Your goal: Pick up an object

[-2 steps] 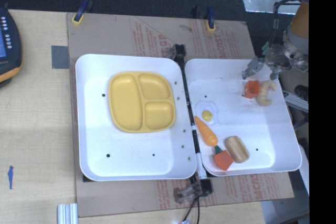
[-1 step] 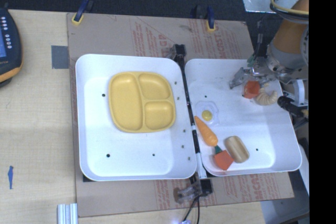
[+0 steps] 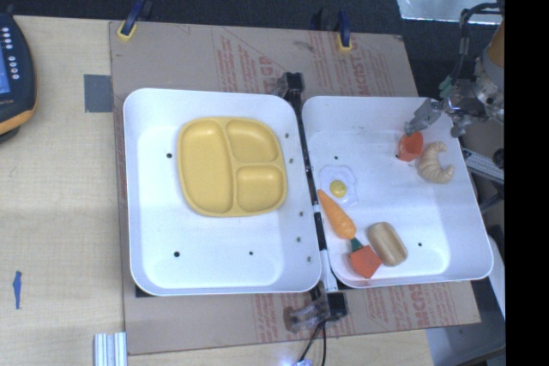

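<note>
1. The gripper (image 3: 439,111) is seen over the right bin's (image 3: 395,270) far right corner — its opening cannot be made out.
2. Just below it, a small red piece (image 3: 410,147) and a croissant (image 3: 436,162) are found lying near the right edge.
3. A yellow divided plate (image 3: 232,165) is seen in the left bin (image 3: 146,253).

From my remote station I count two white bins: the left bin (image 3: 146,184) with one yellow divided plate (image 3: 232,165), the right bin (image 3: 463,227) with six toy foods: one croissant (image 3: 435,162), one red piece (image 3: 410,147), one fried egg (image 3: 338,185), one carrot (image 3: 337,215), one bread roll (image 3: 387,243), one red block (image 3: 364,261).
</note>
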`<act>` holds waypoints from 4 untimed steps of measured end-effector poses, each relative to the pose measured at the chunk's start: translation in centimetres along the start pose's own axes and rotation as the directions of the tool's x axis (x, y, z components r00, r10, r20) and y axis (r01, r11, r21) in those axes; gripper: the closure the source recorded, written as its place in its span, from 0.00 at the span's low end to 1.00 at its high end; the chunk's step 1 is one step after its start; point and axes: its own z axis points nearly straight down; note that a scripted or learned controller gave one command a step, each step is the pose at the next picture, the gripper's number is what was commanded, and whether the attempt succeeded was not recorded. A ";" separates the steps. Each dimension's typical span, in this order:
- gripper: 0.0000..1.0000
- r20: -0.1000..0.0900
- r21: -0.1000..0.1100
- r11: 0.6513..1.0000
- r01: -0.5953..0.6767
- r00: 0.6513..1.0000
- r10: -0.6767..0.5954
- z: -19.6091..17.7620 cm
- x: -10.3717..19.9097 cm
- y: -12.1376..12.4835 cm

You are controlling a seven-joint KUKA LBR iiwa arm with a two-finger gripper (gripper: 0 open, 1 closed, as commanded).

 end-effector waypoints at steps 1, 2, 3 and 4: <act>0.00 -0.008 0.013 1.000 0.007 1.000 -0.007 10.2 0.5 2.1; 1.00 -0.002 0.009 1.000 0.008 1.000 -0.008 8.5 0.1 2.2; 1.00 -0.002 0.002 1.000 0.010 1.000 -0.010 5.8 6.6 3.7; 1.00 -0.005 -0.001 1.000 0.014 1.000 -0.014 -0.4 17.5 3.8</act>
